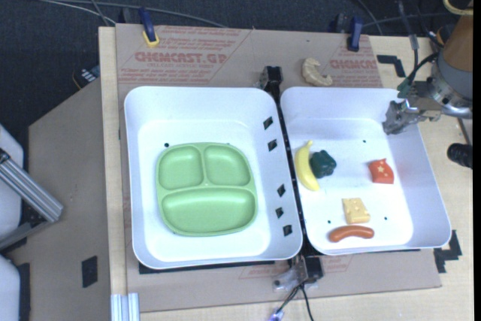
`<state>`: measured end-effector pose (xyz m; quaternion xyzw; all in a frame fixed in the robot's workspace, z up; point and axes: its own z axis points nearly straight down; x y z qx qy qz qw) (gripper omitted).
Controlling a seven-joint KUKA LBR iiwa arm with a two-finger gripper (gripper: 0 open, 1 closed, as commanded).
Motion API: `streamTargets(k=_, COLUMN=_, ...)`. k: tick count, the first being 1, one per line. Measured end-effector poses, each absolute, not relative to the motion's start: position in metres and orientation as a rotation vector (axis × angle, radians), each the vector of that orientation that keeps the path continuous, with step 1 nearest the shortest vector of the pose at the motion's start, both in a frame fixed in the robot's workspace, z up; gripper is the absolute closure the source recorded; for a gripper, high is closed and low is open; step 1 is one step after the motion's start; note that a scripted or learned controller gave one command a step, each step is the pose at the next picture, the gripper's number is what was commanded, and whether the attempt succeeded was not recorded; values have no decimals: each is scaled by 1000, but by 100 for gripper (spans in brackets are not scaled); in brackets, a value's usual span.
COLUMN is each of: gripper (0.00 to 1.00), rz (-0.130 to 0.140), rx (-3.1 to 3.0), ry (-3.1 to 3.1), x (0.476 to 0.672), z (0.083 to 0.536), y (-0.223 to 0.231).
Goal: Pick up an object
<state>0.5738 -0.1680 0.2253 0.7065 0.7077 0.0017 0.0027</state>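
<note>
Two white bins sit side by side on the surface [188, 49], a cardboard-covered board with red print. The left bin [139, 162] holds a green divided tray [207, 188] with three compartments, lying flat near the middle. The right bin [421, 192] holds the loose items: a yellow banana [306, 168] along its left side, with a dark green piece [324, 163] touching it on the right. A red piece [382, 171] lies well apart toward the right wall. A yellow cheese wedge [356, 208] sits nearer the front, and just in front of it a red-orange sausage [351, 234] lies roughly crosswise near the front rim.

The arm comes in from the right, and the end effector [397, 119] hangs over the back right corner of the right bin, near the rim. Nothing sits between its tips, and it is well apart from every item in the bin; closest is the red piece, in front of it. Cannot tell whether it is released or clenched, too small and blurred at that spot.

A beige lump [316, 71] lies on the surface behind the bins, outside both. Two clamps, one [149, 29] at the back left and another [354, 32] at the back right, grip the board's far edge.
</note>
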Motion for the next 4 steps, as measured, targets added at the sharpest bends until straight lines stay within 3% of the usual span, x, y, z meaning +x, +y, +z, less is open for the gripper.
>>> streamTargets(k=1, gripper=100, rz=5, rx=2216, ry=2220, x=575, z=261, y=-168)
streamTargets(k=2, gripper=100, rz=1, rx=2217, ry=2229, x=584, z=256, y=-109)
streamTargets(k=4, gripper=100, rz=1, rx=2216, ry=2230, x=584, z=260, y=-4)
